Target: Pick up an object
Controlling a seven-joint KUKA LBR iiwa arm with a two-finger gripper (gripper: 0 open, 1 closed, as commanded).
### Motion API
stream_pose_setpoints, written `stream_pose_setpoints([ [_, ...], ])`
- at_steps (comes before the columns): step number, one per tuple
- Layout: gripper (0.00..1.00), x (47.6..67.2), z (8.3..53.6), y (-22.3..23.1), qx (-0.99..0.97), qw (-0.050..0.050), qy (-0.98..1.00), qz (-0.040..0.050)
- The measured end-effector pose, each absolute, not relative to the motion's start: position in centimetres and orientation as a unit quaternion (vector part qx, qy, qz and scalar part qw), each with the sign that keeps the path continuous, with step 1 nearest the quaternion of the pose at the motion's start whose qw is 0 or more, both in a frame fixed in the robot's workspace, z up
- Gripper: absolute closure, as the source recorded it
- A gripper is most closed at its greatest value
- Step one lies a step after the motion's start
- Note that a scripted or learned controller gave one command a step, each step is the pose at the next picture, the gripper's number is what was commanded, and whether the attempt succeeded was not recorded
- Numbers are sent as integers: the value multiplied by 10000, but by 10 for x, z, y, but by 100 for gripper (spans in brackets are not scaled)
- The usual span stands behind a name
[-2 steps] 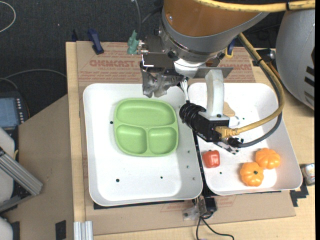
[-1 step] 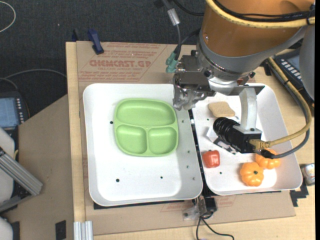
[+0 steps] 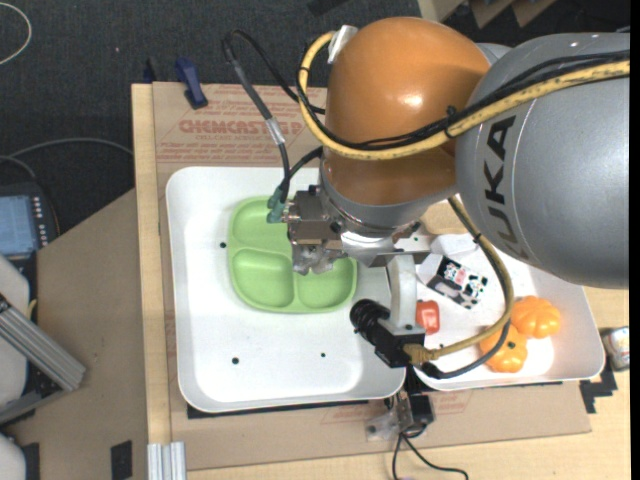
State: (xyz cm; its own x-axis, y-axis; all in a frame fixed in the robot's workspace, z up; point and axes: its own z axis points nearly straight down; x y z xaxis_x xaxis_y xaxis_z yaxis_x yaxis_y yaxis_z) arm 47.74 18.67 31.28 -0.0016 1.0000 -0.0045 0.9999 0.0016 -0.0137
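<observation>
The robot arm looms over the left bin, its gripper down on the green divided plate lying there. Right of the plate sits an orange toy.

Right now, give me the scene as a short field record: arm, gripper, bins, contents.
arm: grey KUKA arm with orange band, reaching in from the right, over the left bin
gripper: gripper low over the green divided plate, finger state cannot be told
left bin: white bin holding a green divided plate
right bin: white bin, partly hidden by the arm
right bin contents: orange toy, black and white item, small red piece
held object: none seen between fingers
</observation>
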Motion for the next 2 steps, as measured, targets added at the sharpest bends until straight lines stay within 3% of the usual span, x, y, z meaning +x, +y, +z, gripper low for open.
stream_pose_setpoints([
  [1, 100, 480, 379, 125, -7094, -24, -7048, -29],
  [2, 100, 480, 386, 129, -7074, -10, -7068, -14],
])
